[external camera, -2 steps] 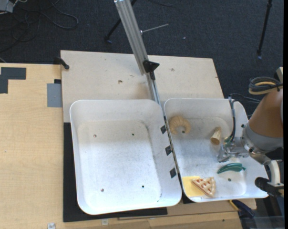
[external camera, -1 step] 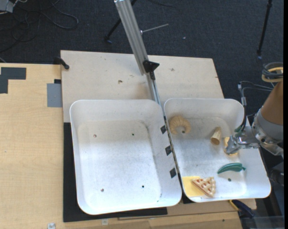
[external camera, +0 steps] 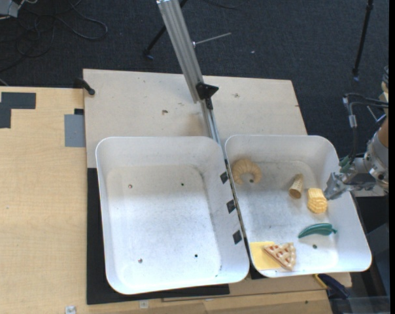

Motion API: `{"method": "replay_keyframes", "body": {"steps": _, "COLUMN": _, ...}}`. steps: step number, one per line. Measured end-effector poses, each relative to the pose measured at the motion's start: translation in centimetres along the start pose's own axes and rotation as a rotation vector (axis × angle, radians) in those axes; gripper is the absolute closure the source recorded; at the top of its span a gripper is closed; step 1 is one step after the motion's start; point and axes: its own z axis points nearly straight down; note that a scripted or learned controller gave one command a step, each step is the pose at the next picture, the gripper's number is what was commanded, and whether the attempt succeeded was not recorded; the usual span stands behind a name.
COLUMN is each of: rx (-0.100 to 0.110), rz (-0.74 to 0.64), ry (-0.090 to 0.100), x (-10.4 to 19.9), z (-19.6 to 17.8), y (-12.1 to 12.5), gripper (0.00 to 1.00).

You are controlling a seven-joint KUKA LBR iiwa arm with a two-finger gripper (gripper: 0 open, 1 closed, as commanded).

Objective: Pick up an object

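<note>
The right bin [external camera: 344,257] holds several small items. A tan croissant [external camera: 246,171] lies near its back left, and a small beige cone [external camera: 296,186] sits right of the middle. A yellow corn piece [external camera: 317,201] rests by the right wall. A green pod [external camera: 316,230] lies nearer the front, and a pizza slice [external camera: 280,254] sits at the front edge on a yellow patch. My gripper [external camera: 334,186] hangs over the bin's right rim, just above and right of the corn. Nothing visibly hangs from it.
The left bin [external camera: 112,241] stands beside the right one, with small black clips on the shared wall. A slanted metal rail [external camera: 188,54] rises from behind the bins. Cables and a stand are at the far right beside the arm.
</note>
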Motion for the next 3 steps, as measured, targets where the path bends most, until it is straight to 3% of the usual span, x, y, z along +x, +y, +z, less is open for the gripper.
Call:
{"method": "replay_keyframes", "body": {"steps": 1, "rx": 0.003, "rz": -0.001, "ry": 0.001, "x": -0.1, "z": -3.4, "y": 0.1, "gripper": 1.00}}
{"method": "replay_keyframes", "body": {"steps": 3, "rx": 0.007, "rz": -0.003, "ry": 0.004, "x": 9.9, "z": -2.5, "y": 4.1, "gripper": 1.00}}
